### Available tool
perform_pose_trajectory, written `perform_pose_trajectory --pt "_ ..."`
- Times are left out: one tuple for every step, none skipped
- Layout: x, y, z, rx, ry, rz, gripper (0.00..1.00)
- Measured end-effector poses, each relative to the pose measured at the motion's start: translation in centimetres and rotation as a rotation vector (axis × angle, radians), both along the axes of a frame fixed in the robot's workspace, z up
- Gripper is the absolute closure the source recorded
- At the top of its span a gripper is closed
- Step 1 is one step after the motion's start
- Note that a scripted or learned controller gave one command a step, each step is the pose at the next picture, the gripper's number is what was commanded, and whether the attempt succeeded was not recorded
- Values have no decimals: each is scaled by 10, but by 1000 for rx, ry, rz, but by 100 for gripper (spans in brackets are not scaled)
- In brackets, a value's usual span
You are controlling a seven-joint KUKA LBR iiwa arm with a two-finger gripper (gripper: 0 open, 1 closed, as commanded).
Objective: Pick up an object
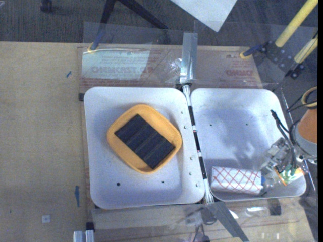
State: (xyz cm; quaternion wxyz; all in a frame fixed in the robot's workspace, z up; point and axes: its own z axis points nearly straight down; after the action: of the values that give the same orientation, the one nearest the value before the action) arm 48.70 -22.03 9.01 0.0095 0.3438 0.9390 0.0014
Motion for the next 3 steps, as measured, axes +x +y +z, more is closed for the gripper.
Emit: perform_pose_trajectory --pt "27 9 47 2 13 81 0" --pt "45 54 46 1 12 119 0" --pt "100 105 -1 1 4 63 0"
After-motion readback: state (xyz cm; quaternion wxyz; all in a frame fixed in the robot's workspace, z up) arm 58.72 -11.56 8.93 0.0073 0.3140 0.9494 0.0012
